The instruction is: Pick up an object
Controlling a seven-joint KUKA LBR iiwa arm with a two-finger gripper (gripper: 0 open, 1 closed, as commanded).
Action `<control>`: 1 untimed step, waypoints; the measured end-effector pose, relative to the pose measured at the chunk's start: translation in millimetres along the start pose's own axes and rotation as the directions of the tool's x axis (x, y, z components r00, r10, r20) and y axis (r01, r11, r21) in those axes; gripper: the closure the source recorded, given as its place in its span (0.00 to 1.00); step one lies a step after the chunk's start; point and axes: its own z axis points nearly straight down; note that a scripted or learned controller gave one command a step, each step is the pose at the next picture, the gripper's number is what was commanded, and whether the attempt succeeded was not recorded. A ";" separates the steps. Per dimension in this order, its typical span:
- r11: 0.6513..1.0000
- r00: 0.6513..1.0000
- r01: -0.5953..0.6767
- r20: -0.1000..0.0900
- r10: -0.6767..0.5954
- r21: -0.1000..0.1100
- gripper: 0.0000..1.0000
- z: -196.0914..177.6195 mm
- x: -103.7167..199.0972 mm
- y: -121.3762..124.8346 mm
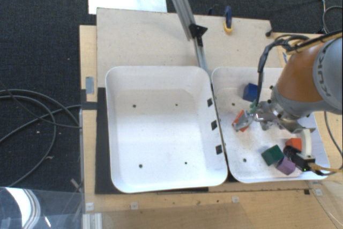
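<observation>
My gripper point(256, 115) hangs low over the middle of the right bin point(234, 169), under the grey and orange wrist. A small red-orange object point(240, 121) lies right against its left side; I cannot tell whether it is gripped. A blue block point(250, 91) sits just behind the gripper near the bin's back. In the front right corner lie a green block point(271, 155), a purple block point(285, 165) and an orange piece point(293, 143), partly covered by the arm.
The left bin point(115, 131) adjoins the right one along a shared rim with black tabs. A slanted metal pole point(182, 5) rises from behind the bins. A blue clamp point(228, 17) stands on the back board. Cables lie on the floor at left.
</observation>
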 end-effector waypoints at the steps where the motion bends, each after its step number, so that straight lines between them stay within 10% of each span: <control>1: 1.000 1.000 0.001 0.001 -0.001 -0.006 0.00 43.7 12.7 53.1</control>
